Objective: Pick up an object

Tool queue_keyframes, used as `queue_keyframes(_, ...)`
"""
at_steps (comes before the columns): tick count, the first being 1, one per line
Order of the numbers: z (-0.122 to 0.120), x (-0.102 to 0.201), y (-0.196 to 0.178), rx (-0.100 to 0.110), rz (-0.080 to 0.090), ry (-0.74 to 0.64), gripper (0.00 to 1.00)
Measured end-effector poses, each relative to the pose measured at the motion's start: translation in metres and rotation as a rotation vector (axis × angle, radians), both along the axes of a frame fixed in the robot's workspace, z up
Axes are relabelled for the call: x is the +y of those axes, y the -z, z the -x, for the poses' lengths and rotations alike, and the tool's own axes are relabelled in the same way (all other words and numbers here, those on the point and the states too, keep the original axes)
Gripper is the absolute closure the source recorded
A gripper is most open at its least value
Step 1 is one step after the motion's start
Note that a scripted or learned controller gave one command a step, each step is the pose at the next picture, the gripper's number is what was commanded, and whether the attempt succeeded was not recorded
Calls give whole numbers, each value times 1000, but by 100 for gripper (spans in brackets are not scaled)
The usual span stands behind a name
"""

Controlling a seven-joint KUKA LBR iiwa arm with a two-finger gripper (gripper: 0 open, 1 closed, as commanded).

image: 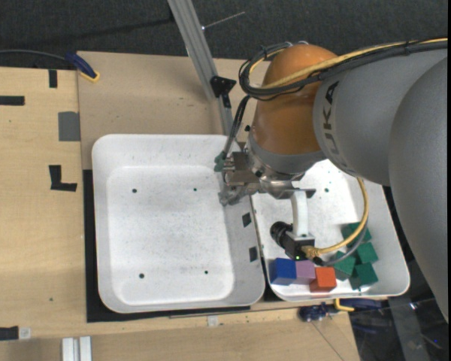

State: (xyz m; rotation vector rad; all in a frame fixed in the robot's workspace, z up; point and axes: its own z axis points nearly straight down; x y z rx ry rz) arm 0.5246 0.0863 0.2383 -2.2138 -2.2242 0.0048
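Several small blocks lie in the near corner of the right bin [391, 273]: a blue block [283, 270], a pale purple block [306, 269], an orange block [325, 278] and a cluster of dark green blocks [358, 262]. My gripper [228, 190] hangs under the orange band of the arm [289, 104], over the ridge between the two bins, at the left bin's right rim. It is well up and left of the blocks. The wrist hides much of the right bin's far half. I see no block at the gripper.
The left bin [165, 224] has a bare speckled white floor. A slanted metal pole [199, 47] rises behind the bins. A yellow cable [346, 239] loops from the wrist above the green blocks. Tan bench surface lies to the left.
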Motion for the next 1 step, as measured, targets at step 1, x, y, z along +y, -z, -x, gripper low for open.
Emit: queue_keyframes(1, -1, -2, -1, -2, 0, 3, 0)
